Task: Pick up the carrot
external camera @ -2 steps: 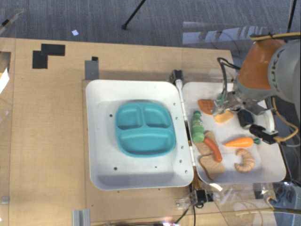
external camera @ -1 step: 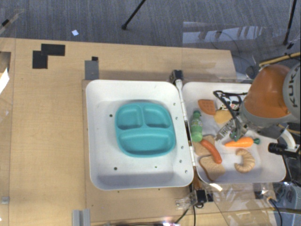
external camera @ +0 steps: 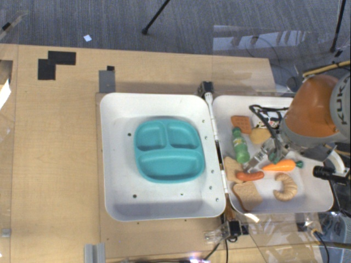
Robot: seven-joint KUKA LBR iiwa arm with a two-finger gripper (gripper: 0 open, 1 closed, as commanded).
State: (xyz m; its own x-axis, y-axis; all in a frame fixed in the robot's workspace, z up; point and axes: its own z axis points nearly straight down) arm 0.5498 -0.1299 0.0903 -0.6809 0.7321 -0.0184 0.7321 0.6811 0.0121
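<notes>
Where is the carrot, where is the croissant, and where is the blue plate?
carrot [external camera: 278, 167], camera view, the middle of its orange body.
croissant [external camera: 286, 187], camera view, the thick middle of its curve.
blue plate [external camera: 169, 169], camera view, the bare floor of its big front compartment.

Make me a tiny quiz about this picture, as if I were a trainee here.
1. True or false: the orange carrot with a green top lies in the right white bin.
2. What sits in the left white bin?
3. Which lies nearest the two-finger gripper: A the curved tan croissant, B the red sausage, C the green bottle?

Key: 1 true. 2 a teal divided plate. 3 B.
</notes>
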